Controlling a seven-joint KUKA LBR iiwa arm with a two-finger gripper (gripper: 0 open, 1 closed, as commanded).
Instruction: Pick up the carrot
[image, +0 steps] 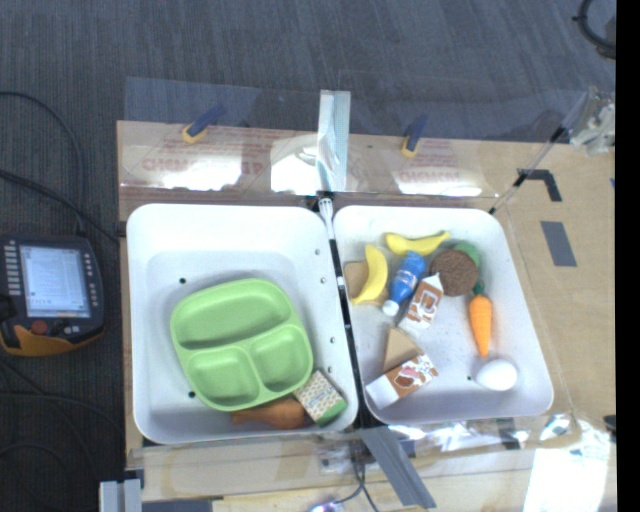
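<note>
Carrot (481, 324) lies in right bin (524, 300), between round brown item (456, 270) and white egg (496, 375). Gripper state: we cannot tell.

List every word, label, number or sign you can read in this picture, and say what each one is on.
No text can be read here.
Handheld control pendant: its screen shows content, too blurred to read.
Two small cartons in the right bin: printed graphics, lettering too small to read.
Blue bottle: label not legible.
Patterned box by the green tray: print not legible.
The carrot bears no markings.
</note>
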